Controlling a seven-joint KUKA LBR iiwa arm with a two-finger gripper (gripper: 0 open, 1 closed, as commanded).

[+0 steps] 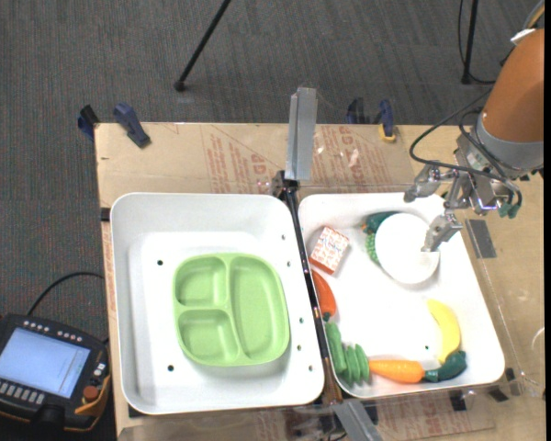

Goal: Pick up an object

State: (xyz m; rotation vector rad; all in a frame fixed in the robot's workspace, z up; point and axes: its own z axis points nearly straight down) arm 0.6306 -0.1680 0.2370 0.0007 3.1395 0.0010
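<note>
My gripper (431,211) hangs over the far right part of the right bin (482,292), above the upper right edge of a white round dish (404,248). Its fingers are spread apart with nothing between them. A dark green item (377,221) peeks out behind the dish. A small red and white box (329,250) lies to the left of the dish. Along the bin's left wall lie an orange-red piece (323,295) and a green ridged item (348,357). A carrot (397,369), a banana (445,325) and a dark green piece (453,364) sit near the front right corner.
The left bin (138,246) holds a light green divided plate (230,309). A grey upright post (300,141) stands behind the seam between the bins. Clamps sit along the bench's back edge, and a teach pendant (41,366) lies at the lower left.
</note>
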